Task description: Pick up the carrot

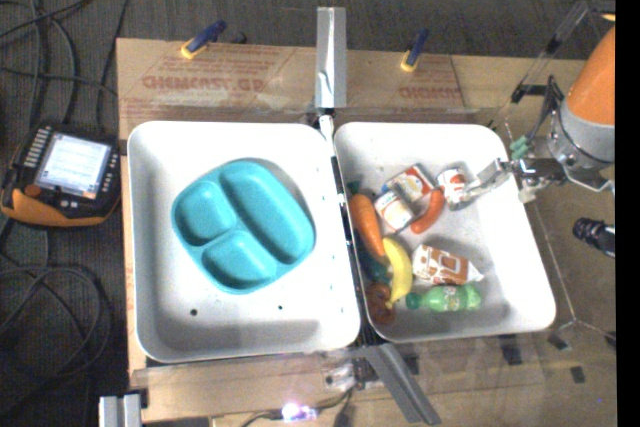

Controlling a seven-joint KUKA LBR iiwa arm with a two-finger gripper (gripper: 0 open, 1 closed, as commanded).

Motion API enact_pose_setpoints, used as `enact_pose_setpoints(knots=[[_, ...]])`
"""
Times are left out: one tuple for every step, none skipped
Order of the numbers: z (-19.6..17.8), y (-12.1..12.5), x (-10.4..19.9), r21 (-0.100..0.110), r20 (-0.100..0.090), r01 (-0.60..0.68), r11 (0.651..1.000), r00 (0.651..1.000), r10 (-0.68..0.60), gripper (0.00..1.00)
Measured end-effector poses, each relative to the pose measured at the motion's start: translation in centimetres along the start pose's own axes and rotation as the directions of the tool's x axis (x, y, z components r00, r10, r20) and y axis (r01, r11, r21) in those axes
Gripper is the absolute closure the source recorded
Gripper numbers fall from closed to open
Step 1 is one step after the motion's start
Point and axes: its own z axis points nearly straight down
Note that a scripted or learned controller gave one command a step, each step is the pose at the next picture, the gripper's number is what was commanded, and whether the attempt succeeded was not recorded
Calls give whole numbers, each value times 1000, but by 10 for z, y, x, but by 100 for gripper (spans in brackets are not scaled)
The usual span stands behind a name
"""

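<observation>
At the far left, on dark carpet strewn with cables, lies a handheld controller [62,173] with an orange-edged casing and a lit screen; its text is too small to read. The bench top is brown cardboard [230,80] printed with red lettering that appears mirrored and cannot be made out, pinned by 2 blue-and-yellow clamps [203,38].

The left bin [150,315] is smooth white plastic with rounded corners and holds a glossy teal plate [243,223], a rounded slab divided into 3 compartments.

The right bin [520,255] holds the carrot [366,223], orange and tapered, lying along the bin's left wall with its green top toward the near edge. Just right of it sit a curved yellow banana [398,270], a small red-and-white carton [404,193] with illegible printing, a red sausage-shaped piece [430,211], another red-and-white carton [442,265] and a green bottle [445,298] lying on its side.

The gripper [487,177] hangs over the bin's upper right area, well apart from the carrot; I cannot tell how wide its metal fingers are.
</observation>
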Motion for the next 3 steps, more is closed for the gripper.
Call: enact_pose_setpoints(knots=[[22,28,70,1,1,254,967,967,-254,0],[103,-3,103,-16,9,352,936,936,-352,0],[121,24,107,-9,13,454,891,891,-454,0]])
